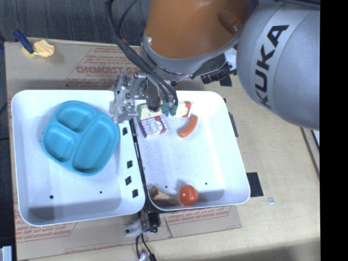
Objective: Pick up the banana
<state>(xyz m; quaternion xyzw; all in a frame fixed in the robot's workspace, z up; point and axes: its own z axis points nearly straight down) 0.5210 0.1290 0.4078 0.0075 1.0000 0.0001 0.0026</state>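
Camera view gave us one clear word: "KUKA", in black capitals on the grey arm (283,58) at the upper right. Below it the orange band (190,18) widened over the wrist. A cardboard sheet (81,64) lay under both bins and carried red print; a line behind the left bin seemed to begin "CHEMCAST", but the rest was too faint for us to read. More red print ran along its front edge, blurred as well.

The claw (144,99) hung over the far end of the wall shared by the two bins. We could not tell whether it was open or closed, and we saw nothing held in it.

The left bin (32,200) held a blue divided plate (81,137). In the right bin (234,173), a small printed packet (153,126) lay just beside the claw, its label too small for us to read. An orange sausage-shaped piece (188,126) lay near it, and a red-and-white item (186,109) sat behind that. At the near end a red tomato-like piece (188,194) rested beside a brown lump (161,196). We could not tell where the banana lay; the wrist covered the far part of that bin.

The worktop (277,200) was pale tan, with a strip of black tape (254,184) to the right of the bins. Black cables (122,37) looped down behind the wrist. A small yellow object with a blue handle (37,47) sat on the cardboard's far left corner, and the ground behind was dark
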